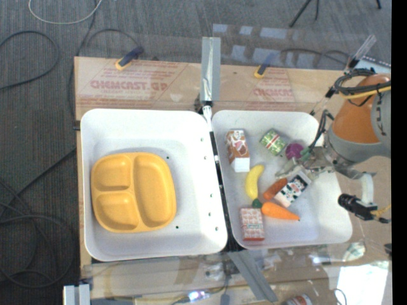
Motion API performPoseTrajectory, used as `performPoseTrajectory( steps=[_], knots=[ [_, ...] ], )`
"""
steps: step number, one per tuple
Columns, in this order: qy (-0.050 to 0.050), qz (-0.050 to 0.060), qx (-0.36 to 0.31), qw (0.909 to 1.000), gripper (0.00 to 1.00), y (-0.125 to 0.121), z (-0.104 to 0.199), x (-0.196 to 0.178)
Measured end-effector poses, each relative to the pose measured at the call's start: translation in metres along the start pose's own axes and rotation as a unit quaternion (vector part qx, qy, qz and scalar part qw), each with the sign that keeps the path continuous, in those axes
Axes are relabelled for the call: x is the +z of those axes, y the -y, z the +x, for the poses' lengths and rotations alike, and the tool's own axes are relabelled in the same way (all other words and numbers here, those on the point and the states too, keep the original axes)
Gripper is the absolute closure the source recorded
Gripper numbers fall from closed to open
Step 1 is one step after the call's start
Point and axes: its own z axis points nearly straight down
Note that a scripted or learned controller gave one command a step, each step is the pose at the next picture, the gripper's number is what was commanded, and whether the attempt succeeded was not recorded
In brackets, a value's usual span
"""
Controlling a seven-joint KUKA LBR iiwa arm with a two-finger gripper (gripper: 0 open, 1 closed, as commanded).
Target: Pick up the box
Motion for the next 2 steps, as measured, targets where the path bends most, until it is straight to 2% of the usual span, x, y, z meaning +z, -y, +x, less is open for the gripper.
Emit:
performPoseTrajectory(
  steps=[1, 2],
  knots=[
    [-0.002, -0.009, -0.002, 1.0000, 0.00, 0.058, -0.001, 0.009],
    [0.000, 0.001, -0.046, 0.9990, 0.00, 0.045, 0.039, -0.037]
  ],
)
